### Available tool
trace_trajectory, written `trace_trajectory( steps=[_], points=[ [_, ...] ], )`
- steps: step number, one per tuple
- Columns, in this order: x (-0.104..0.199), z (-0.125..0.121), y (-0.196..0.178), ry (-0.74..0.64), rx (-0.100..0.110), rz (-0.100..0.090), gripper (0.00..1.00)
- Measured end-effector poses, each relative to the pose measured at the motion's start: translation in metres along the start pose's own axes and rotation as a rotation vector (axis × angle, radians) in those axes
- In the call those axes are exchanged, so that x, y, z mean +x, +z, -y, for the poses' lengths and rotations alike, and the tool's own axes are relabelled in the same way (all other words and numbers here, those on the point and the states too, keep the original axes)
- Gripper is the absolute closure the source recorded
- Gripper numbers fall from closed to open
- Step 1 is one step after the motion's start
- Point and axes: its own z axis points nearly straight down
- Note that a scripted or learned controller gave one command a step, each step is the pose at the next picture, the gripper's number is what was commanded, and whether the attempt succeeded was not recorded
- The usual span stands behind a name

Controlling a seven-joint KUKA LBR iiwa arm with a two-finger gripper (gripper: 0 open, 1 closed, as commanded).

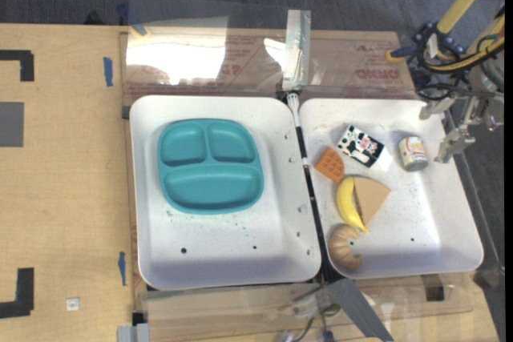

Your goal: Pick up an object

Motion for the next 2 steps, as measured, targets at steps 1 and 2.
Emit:
trace_trajectory(
  steps=[1,2],
  points=[
    [-0.014,-0.009,0.127,0.094,-0.005,-0.015,0.00],
    [-0.022,-0.008,0.105,0.092,0.003,0.010,1.00]
  ],
)
